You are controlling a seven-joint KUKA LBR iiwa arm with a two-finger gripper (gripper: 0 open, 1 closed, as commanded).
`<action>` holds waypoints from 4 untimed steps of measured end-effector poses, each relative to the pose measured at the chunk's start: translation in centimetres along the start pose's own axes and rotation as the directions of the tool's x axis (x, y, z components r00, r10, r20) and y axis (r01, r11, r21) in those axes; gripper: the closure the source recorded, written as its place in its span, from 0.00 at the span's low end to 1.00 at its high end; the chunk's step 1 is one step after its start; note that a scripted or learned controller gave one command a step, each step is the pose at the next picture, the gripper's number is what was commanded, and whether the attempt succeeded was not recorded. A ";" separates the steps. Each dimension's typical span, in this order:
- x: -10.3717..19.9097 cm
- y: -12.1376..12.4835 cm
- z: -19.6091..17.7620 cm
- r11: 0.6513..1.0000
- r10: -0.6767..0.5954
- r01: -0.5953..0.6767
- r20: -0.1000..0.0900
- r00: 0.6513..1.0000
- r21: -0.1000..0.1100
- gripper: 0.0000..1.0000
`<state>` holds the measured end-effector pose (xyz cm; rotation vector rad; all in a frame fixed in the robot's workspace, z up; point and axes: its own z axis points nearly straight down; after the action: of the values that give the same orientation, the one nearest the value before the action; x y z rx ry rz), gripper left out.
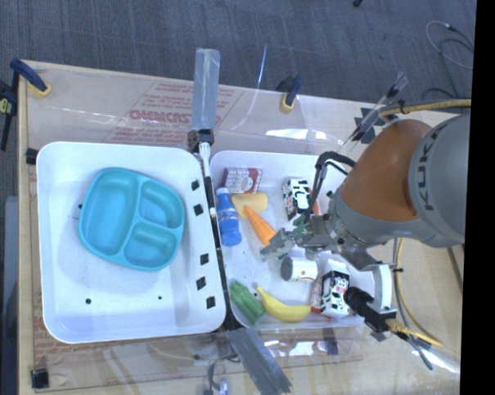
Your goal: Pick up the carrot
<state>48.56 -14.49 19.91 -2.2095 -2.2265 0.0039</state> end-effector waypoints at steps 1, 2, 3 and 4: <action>1.3 5.7 10.8 1.000 0.025 -0.025 0.001 1.000 -0.001 0.00; 1.8 15.3 10.5 0.986 -0.165 0.165 0.004 0.986 -0.005 0.00; -5.8 12.3 10.5 0.994 -0.111 0.111 0.000 0.994 -0.003 0.00; -5.7 12.4 9.5 0.993 -0.117 0.117 0.000 0.993 -0.001 1.00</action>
<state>60.92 -20.13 10.36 -2.0761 -2.3522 0.0015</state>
